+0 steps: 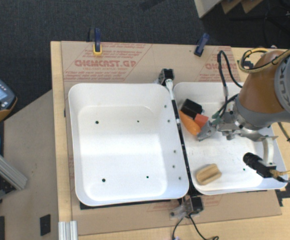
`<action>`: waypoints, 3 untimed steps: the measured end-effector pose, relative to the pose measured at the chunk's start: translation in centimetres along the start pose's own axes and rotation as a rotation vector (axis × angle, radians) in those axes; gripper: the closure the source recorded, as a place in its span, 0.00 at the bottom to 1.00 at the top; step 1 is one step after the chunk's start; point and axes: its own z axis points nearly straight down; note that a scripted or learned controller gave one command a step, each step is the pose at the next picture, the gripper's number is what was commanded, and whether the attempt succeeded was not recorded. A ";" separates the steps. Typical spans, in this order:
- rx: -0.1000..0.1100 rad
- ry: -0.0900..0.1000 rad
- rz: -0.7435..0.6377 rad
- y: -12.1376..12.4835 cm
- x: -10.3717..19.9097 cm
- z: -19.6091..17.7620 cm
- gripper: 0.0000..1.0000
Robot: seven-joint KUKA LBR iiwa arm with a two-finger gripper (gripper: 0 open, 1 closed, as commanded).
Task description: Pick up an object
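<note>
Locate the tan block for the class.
The tan block lies in the right bin, near its lower-left corner in the camera view, apart from the orange piece and the gripper higher up.

The left bin (119, 134) offers open floor from wall to wall. In the right bin (230, 156), a black block (192, 107), an orange piece (189, 125) and a small red piece (202, 119) crowd the far corner by the shared wall, the gripper (205, 132) just beside them. The arm (265, 94) covers the right side. A tan block (208, 174) sits near the front wall, with bare floor between it and the cluster
</note>
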 end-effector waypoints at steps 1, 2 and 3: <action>0.003 0.000 0.002 0.4 -0.6 -0.2 0.00; 0.005 0.000 0.002 0.9 -0.9 0.9 0.00; 0.010 0.003 0.001 1.4 -0.1 4.8 0.00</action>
